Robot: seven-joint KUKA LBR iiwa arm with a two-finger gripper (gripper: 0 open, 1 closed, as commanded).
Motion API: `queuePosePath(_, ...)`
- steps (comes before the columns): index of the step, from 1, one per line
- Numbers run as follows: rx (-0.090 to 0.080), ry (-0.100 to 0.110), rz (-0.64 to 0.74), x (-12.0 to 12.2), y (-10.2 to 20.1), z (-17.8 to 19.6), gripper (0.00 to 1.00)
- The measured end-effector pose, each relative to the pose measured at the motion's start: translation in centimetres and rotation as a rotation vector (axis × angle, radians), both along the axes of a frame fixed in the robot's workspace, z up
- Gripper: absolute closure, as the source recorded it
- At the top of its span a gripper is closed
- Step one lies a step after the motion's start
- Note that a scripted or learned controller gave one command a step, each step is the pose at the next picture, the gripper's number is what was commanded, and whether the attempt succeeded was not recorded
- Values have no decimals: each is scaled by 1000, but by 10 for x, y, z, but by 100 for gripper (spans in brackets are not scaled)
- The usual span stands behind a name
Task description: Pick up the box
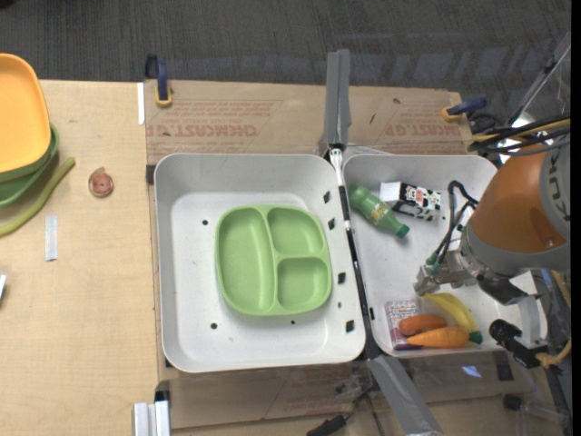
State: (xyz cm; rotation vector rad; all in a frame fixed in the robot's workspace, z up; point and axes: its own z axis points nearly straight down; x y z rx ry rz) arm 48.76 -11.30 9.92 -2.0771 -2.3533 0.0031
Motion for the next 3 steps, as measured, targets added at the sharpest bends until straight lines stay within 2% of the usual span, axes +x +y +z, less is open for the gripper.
queuePosePath(1, -3, -2, -147, 86, 26, 92, 100)
queuePosePath(2, -4, 0, -377, 98, -15, 95, 100)
queuePosePath(3, -2, 0, -242, 59, -53, 110, 100)
